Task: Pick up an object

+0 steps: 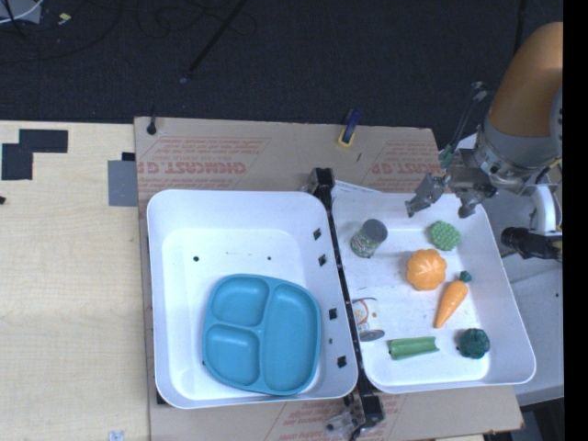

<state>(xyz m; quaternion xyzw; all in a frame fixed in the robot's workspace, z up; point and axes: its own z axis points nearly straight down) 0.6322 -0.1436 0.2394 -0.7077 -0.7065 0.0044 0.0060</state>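
The right bin [514, 338] holds several toy foods: a small grey can [369, 238], a light green knobbly piece [446, 235], an orange pumpkin [426, 269], an orange carrot [449, 302], a green pod [412, 346] and a dark green broccoli [474, 342]. My gripper [445, 197] hangs over the bin's far edge, above and just behind the light green piece. Its two fingers are spread apart with nothing between them.
The left bin [175, 237] holds a blue divided tray [262, 333]. A black divider with clips [333, 274] runs between the bins. Cardboard lies under both bins, with a blue and yellow clip [348, 129] at its far edge. The arm fills the upper right.
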